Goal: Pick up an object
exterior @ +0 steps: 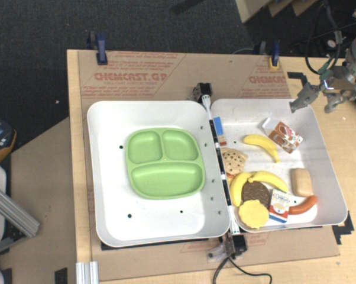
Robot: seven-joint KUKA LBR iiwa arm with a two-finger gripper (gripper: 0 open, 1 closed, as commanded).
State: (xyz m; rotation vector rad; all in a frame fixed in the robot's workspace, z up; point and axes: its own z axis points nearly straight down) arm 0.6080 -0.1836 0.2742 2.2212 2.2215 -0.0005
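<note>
Inside left bin (107,218), green tray (164,162), right bin (329,182), food (262,191)

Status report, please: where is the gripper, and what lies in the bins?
Gripper open, above right bin's far corner, holding nothing. Toy food untouched there. Green tray in left bin.

The bench (166,76) is covered by a brown printed board, on which two shallow white bins are set side by side. The right bin (320,158) lies just below the gripper (317,98); the left bin (107,158) is set farther off.
</note>
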